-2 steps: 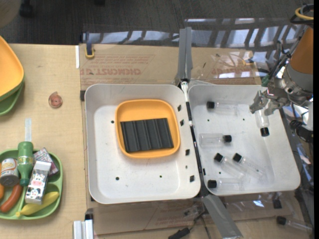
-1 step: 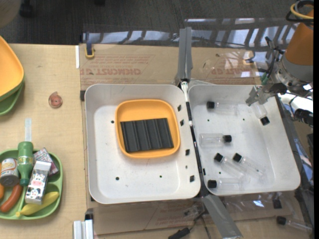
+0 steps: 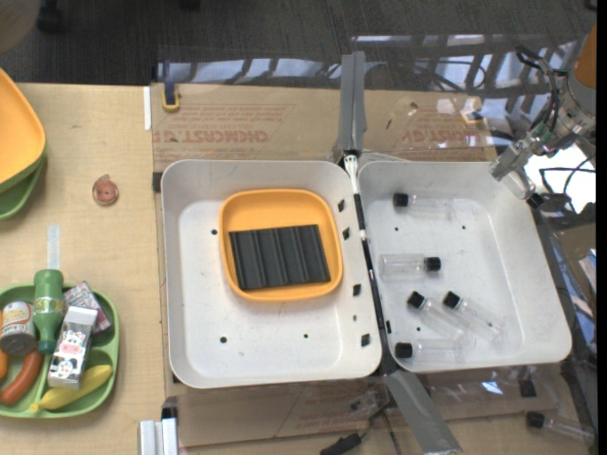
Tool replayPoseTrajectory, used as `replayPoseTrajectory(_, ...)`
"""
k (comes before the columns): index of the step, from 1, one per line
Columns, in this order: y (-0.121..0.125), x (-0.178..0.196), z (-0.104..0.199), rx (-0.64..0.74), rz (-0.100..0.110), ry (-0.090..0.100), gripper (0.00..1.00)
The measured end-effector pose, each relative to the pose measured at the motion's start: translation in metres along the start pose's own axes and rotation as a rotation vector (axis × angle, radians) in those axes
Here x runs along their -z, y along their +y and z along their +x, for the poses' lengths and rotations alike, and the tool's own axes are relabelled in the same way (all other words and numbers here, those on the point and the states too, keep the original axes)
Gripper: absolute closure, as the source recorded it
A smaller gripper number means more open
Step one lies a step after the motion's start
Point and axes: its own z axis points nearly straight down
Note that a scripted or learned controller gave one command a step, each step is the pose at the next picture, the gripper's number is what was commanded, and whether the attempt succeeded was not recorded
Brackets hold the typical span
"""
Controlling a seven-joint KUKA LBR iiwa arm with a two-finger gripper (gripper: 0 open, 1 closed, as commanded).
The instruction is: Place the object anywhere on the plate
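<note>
Camera view: claw (image 3: pixel 507 164), state I cannot tell, hangs at the right bin's (image 3: pixel 531 349) far right corner; clear vials (image 3: pixel 410 265) lie nearer-left of it, orange plate (image 3: pixel 280 209) further left

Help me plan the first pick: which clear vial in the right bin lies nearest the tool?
The vial at the bin's far end, black cap pointing left. It lies closest to the tool at the upper right; the other four sit nearer the front.

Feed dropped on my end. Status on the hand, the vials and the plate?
Hand at right bin's far corner, nothing seen held. Five vials lying in right bin. Orange plate in left bin, dark ridged pad on it.
</note>
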Motion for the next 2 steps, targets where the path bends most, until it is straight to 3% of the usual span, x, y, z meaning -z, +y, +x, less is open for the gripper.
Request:
replayPoseTrajectory(1,0.001,0.123,0.000,0.139,0.000,0.001,1.00)
replayPoseTrajectory(2,0.001,0.206,0.000,0.359,-0.001,0.000,1.00)
